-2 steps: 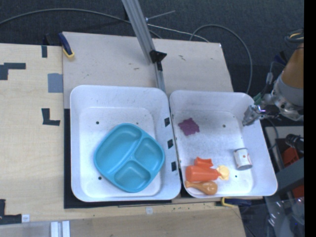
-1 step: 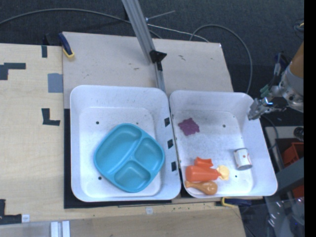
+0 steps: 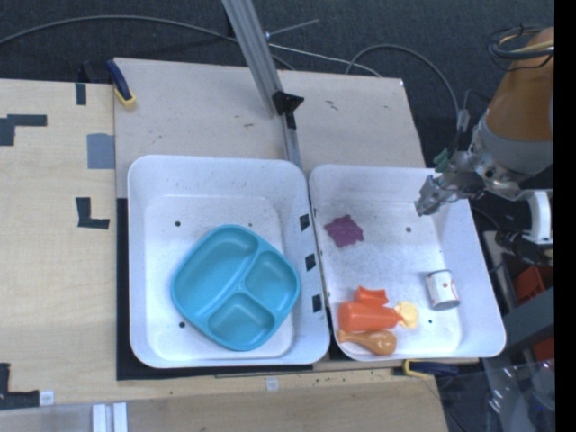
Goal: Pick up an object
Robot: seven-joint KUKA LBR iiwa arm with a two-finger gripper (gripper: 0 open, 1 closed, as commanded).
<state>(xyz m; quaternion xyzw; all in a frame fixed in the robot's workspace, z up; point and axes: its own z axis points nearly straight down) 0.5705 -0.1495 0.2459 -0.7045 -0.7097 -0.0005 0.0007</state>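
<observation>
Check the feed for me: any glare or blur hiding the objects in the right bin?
Camera view: even, soft lighting, no strong glare on the right bin; purple piece and metal cylinder read clearly; the tool looks slightly blurred, its fingers indistinct.

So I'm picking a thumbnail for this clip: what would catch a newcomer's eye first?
The bright blue divided plate in the left bin stands out most. Next comes the orange toy cluster at the near edge of the right bin, with a purple piece farther back and a small silver can to its right. The gripper hovers over that bin's far right corner.
</observation>
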